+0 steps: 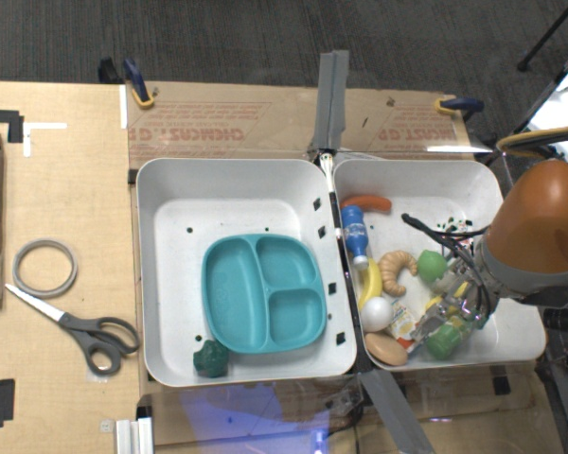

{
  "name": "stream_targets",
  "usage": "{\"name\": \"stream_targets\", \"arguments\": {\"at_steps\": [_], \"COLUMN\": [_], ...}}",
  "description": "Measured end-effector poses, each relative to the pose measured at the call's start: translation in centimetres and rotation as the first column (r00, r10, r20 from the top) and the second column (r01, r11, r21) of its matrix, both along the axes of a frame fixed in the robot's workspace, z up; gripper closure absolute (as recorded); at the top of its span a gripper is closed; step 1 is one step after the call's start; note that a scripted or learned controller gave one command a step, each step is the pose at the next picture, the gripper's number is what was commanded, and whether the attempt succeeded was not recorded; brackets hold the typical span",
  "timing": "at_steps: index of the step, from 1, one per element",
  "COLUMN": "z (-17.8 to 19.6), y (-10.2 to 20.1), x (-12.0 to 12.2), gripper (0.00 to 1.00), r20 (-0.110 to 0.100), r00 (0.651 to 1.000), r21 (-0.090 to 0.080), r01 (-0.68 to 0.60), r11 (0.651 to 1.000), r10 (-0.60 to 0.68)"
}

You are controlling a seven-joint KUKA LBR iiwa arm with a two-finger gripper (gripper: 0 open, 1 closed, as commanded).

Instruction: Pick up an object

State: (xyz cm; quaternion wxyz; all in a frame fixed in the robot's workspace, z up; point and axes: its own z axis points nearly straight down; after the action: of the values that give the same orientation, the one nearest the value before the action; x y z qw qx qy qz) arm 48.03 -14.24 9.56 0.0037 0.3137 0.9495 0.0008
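The pincer (452,303) sits low in the right-hand shallow white bin (473,173), its dark metal parts tangled among the toys near the bin's front right corner; whether it is open or closed cannot be told from this angle. Above it the grey arm with its orange band (540,220) leans in from the right and hangs over the bin's right wall, wrist turned down and to the left.

Just beside the pincer lie two green plastic pieces: a small green block (432,264) toward the back and a rounder green one (444,341) toward the front. To their left are one curled tan croissant toy (395,270), one yellow banana-shaped piece (369,283), one white ball (377,314) and one tan oval bread-like piece (386,350). Against the bin's left wall lies one blue bottle with a white cap (354,232), and behind it one orange-red sausage-shaped toy (368,203).

The left-hand white bin (170,253) holds one teal three-compartment plastic plate (263,293) and one small dark green lump (210,358) at its front edge.

On the wooden table (57,206) to the left rest one roll of grey tape (44,267) and one pair of grey-handled scissors (80,329).
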Motion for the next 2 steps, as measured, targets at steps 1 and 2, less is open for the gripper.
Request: {"name": "stream_targets", "arguments": {"at_steps": [1,2], "z": [0.0,0.0], "y": [3.8,3.2], "x": [2.2,6.6], "gripper": [0.0,0.0], "r20": [0.002,-0.001], "r00": [0.998,0.985], "r21": [0.0,0.001], "r01": [0.068,0.174], "r11": [0.998,0.985], "r10": [-0.068,-0.174]}}
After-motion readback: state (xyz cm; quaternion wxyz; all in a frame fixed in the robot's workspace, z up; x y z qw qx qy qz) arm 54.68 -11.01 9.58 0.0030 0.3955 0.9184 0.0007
